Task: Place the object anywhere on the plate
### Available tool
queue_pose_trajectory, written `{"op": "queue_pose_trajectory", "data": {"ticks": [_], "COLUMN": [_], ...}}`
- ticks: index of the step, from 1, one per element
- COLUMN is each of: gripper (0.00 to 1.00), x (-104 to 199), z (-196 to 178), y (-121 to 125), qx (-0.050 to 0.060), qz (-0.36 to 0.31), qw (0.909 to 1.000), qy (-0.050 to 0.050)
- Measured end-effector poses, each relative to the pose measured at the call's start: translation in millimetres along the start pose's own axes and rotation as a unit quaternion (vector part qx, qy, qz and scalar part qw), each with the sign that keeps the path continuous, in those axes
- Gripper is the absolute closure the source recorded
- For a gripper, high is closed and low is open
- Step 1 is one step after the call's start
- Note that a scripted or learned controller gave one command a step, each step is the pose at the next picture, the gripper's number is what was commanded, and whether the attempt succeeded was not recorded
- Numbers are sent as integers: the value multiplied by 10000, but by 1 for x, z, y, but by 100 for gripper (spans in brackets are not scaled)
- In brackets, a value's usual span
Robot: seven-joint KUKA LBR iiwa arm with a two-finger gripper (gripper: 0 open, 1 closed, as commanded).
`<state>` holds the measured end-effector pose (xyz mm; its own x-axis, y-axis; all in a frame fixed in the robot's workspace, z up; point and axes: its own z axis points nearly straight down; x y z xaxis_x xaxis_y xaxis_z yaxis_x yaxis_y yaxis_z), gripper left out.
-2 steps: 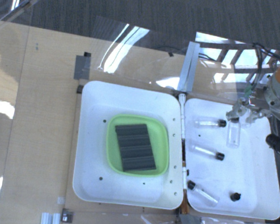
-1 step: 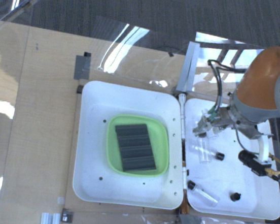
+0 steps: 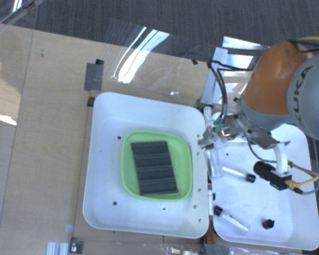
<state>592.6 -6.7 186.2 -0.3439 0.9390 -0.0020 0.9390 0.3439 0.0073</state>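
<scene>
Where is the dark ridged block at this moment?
In the camera view, the dark ridged block lies on the green plate in the left white bin, left of the gripper.

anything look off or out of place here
Nothing stands out. The dark ridged block lies flat on the green plate in the left bin, slightly turned. Two clear tubes lie loose in the right bin.

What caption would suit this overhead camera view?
Grey arm hangs over the right bin; a dark ribbed block lies on the green plate.
</scene>
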Motion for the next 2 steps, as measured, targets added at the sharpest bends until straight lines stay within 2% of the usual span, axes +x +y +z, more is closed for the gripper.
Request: {"op": "queue_pose_trajectory", "data": {"ticks": [1, 2], "gripper": [100, 0], "x": [88, 87], "z": [1, 1], "y": [8, 8], "qx": [18, 16], "qz": [582, 588], "qw": [9983, 9983], "qy": [10, 8]}}
